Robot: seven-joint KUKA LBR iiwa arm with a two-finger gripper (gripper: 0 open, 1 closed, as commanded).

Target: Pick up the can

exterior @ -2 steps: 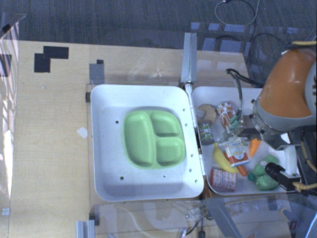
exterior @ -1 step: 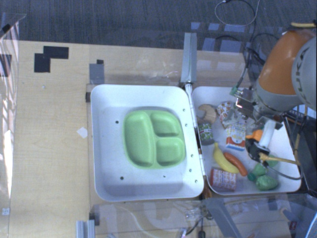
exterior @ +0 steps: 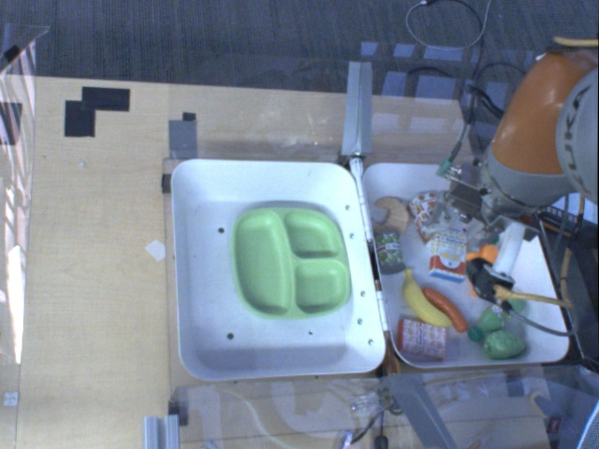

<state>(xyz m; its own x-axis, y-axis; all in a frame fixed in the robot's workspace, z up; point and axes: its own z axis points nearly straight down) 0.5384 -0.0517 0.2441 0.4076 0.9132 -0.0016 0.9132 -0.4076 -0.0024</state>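
A small dark can with a green label (exterior: 388, 249) stands by the left wall of the right bin (exterior: 552, 340). A second can with a red label (exterior: 423, 338) lies on its side at that bin's front. My gripper (exterior: 458, 217) hangs over the middle of the right bin, above a red-and-white carton (exterior: 447, 256) and a crinkled packet (exterior: 429, 204). It is to the right of the dark can and apart from it. Nothing shows as held.
A green divided plate (exterior: 288, 261) lies in the left bin (exterior: 201, 251). In the right bin are also a banana (exterior: 421, 302), an orange-red carrot (exterior: 445, 309), a round biscuit (exterior: 394, 213), green toy vegetables (exterior: 502, 342) and a small orange piece (exterior: 487, 251).
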